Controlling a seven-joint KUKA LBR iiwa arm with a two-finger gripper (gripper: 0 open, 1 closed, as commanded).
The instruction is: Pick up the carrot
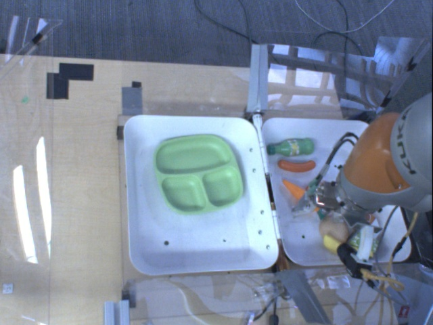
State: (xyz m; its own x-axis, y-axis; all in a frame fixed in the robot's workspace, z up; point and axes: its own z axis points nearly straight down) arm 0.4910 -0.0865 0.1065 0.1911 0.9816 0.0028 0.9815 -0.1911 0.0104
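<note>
The gripper (312, 200) sits low in the right bin (352, 126), just beside one carrot (293, 188). Its opening cannot be told. One green bottle (291, 146) and one sausage (296, 165) lie above.

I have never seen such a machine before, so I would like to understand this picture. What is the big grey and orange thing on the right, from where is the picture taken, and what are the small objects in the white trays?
The picture comes from one fixed camera above the bench, looking down at a slant. The big grey and orange shape is a robot arm reaching in from the right. Its gripper, a two-finger hand, hangs low over the right bin, right beside the carrot, the orange piece it should pick up. I cannot tell whether it grips anything.

Two shallow white bins stand side by side. The left bin holds a green divided plate. In the right bin lie a small green bottle, a red sausage-shaped toy and the carrot. A tan piece sits near the arm; I cannot identify it.
</note>
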